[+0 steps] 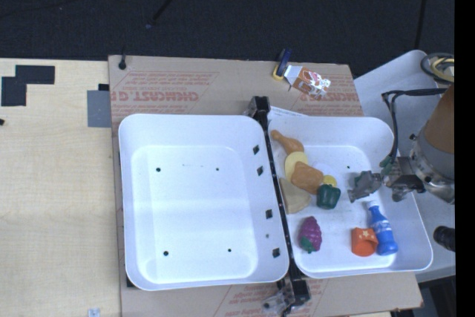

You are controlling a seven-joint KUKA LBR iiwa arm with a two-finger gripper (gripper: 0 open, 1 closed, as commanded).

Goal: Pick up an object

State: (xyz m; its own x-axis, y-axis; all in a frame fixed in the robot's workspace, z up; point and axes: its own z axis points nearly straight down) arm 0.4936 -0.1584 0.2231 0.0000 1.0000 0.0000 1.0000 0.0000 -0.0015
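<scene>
The right bin (401, 256) holds several toys. A brown drumstick (286, 141) lies at its upper left, with a yellow piece (295, 159) and an orange-brown block (306, 176) just below it and a flat tan piece (295, 198) under those. A green pepper (328, 195) sits mid-bin. Purple grapes (311, 232) lie near the front. At the front right a blue bottle (381, 229) lies beside an orange-red object (363, 241). My gripper (364, 185) hangs over this bin, just right of the pepper and above the bottle's cap, with nothing seen in it.
The left bin (133, 182) stands beside the right one, with a black divider (271, 197) between them. Both rest on a cardboard sheet (185, 89). A small printed card (312, 82) and a blue-yellow clip (282, 64) lie behind the right bin.
</scene>
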